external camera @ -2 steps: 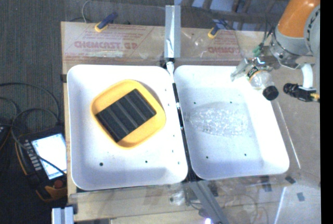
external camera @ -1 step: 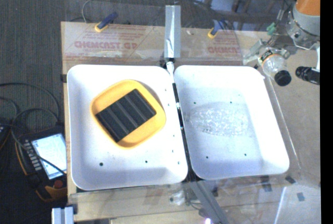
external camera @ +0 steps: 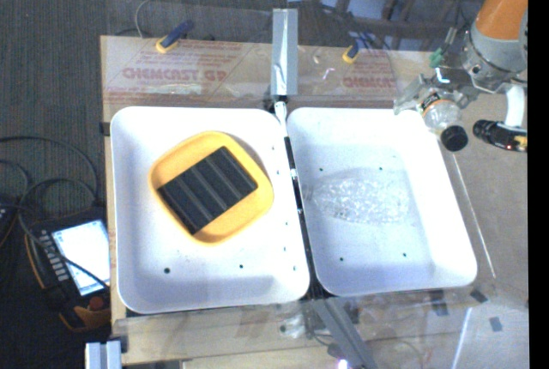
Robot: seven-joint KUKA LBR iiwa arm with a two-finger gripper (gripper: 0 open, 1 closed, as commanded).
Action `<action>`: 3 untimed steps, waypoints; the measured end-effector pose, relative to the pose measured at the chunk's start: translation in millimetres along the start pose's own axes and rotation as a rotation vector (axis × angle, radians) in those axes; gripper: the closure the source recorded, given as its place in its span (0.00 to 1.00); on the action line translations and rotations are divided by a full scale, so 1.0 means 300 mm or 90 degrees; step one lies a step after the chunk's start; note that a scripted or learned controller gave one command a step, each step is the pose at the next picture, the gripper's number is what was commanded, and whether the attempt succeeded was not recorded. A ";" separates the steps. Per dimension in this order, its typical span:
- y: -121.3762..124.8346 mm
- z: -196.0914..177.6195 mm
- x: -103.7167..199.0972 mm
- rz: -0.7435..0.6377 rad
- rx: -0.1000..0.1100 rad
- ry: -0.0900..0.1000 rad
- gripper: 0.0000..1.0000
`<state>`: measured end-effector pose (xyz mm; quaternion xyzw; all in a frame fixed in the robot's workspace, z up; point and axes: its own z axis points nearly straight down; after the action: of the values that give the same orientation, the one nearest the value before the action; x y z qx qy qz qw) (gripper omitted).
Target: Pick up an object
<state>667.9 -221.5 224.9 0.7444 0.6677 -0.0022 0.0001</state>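
Yellow pad (external camera: 213, 187) sits well left of gripper (external camera: 433, 104), finger state unreadable; flat shape risks a slipped grasp.

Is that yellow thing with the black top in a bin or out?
In: the yellow object lies flat on the left bin's floor, inside its rim.

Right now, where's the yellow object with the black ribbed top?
The yellow object lies in the left bin, near its middle, tilted diagonally; the gripper is over the right bin's far right corner.
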 end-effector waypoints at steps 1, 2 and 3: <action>-0.032 0.435 0.069 -0.037 -0.002 0.002 0.00; -0.033 0.435 0.069 -0.036 -0.001 0.003 0.00; -0.033 0.436 0.069 -0.036 -0.001 0.003 0.00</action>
<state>659.9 -200.3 94.2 0.7250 0.6888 0.0000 -0.0004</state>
